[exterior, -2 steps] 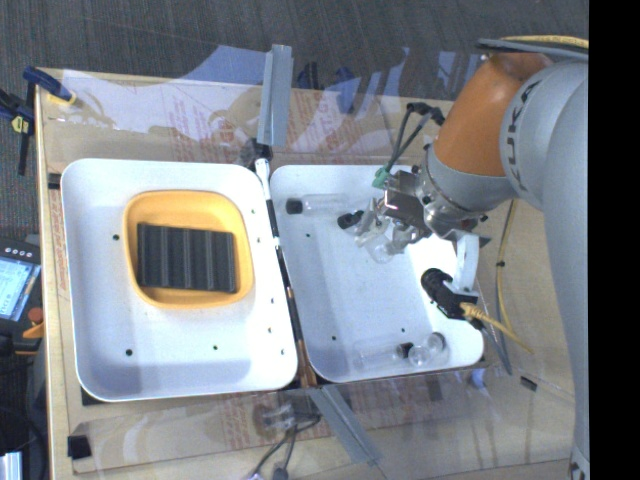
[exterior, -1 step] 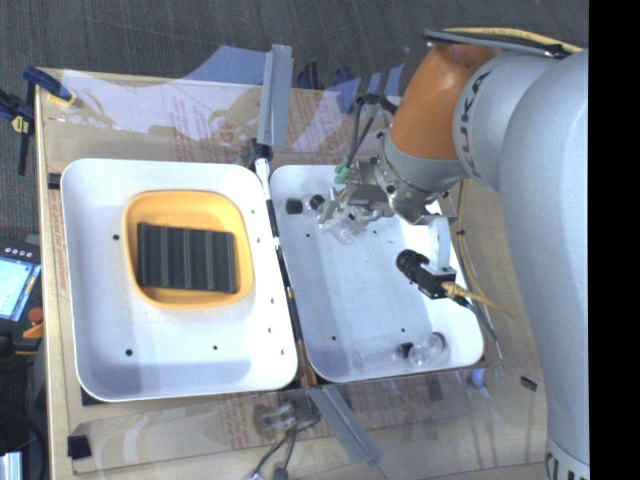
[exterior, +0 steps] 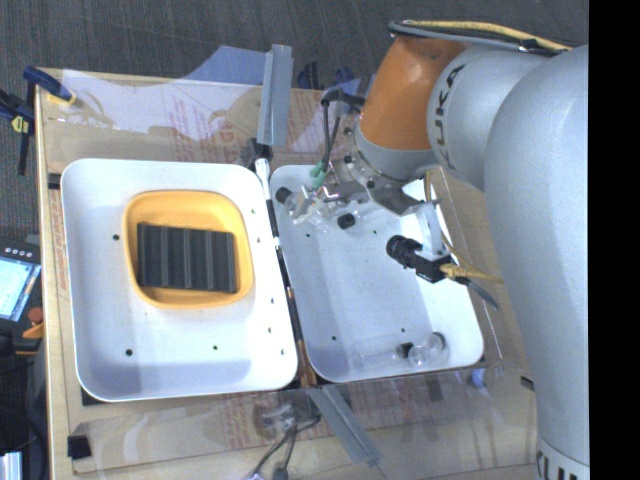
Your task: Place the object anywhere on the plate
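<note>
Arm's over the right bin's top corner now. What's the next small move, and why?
Probably settle the grasp first. The gripper sits low at the right bin's far left corner, and nothing visibly rides in it. The yellow plate lies in the left bin, so carrying across comes after.

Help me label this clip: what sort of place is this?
Probably a robotics lab test bench: a big industrial arm reaches over two white bins set on a wooden board, one holding a yellow plate.
</note>
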Robot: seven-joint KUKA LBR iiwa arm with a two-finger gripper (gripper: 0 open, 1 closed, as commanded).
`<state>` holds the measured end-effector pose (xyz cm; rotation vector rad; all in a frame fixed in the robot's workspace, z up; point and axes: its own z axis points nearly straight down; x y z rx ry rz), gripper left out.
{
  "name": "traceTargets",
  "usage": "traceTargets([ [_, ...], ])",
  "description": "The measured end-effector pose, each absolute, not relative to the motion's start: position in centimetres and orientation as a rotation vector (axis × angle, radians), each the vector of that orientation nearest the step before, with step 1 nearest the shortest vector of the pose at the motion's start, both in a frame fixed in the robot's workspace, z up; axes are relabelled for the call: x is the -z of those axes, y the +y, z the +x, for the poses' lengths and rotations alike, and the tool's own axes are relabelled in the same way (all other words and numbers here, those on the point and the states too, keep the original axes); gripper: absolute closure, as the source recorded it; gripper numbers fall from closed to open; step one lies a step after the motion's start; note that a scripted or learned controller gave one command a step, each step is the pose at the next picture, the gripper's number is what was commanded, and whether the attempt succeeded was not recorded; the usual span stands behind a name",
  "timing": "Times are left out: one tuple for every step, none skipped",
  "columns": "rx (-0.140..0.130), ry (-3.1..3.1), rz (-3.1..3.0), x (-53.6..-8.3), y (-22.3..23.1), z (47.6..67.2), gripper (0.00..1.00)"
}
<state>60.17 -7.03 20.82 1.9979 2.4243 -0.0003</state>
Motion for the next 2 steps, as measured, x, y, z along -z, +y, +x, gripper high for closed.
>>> traceTargets([
  [-0.002,2.681,1.635,-22.45,-3.05,63.3,1.0],
  [-0.002,2.681,1.635,-22.45,-3.05,63.3,0.0],
])
